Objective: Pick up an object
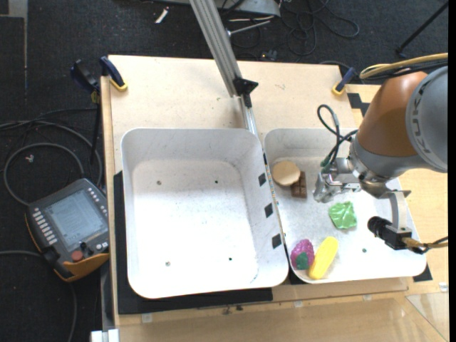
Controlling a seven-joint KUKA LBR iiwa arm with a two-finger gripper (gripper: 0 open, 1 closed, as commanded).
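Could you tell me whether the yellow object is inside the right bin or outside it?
Inside. The yellow object lies on the right bin's floor, near its front rim.

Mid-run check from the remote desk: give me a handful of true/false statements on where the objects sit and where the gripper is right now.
1. All the objects lie in the right bin. True.
2. The yellow object sits at the far edge of the bin. False: it lies near the front rim, beside the pink and green toy.
3. The gripper is over the right bin. True.
4. The tan round object touches the green object. False: they lie apart, and the tan one is next to a brown block.
5. The gripper is over the left bin. False: it hangs between the brown block and the green object.
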